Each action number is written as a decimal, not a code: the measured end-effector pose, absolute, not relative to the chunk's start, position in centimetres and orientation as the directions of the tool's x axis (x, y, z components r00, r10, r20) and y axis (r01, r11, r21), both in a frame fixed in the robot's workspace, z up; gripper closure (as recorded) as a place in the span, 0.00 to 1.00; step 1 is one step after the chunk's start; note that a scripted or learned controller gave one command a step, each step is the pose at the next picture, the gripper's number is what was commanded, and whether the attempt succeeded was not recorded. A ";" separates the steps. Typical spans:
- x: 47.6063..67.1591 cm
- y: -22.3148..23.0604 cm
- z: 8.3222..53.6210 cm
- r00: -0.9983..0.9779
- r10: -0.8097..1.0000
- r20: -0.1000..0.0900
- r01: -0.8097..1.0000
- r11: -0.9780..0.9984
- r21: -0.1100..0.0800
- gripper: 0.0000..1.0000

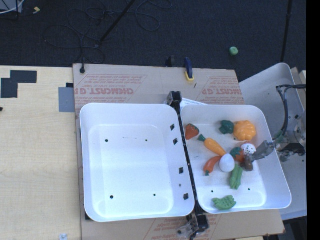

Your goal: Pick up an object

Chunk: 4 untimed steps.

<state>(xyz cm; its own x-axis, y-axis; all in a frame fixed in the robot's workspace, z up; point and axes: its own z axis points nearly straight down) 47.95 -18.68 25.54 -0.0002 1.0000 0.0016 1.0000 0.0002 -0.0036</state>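
The toy vegetables [227, 154] lay clustered in the right bin [272, 194] on the worktop [35, 159], the left bin [95, 134] beside it. The end effector [248, 160] reached in from the right and sat low among the cluster, just beside a white egg [227, 162] and a spotted white piece [248, 148]. Whether its fingers were parted or gripping anything could not be determined. The carrot [214, 145] lay with its long axis diagonal, green end toward the upper left.
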 end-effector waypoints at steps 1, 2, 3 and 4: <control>48.0 -18.7 26.5 -0.001 1.000 0.002 1.000 0.001 -0.005 1.00; 47.6 -15.1 29.9 -0.004 1.000 0.001 1.000 0.004 0.001 1.00; 51.0 -13.4 23.9 -0.003 1.000 0.003 1.000 0.003 -0.008 1.00; 54.9 -4.4 18.3 -0.009 1.000 0.005 1.000 0.009 -0.008 1.00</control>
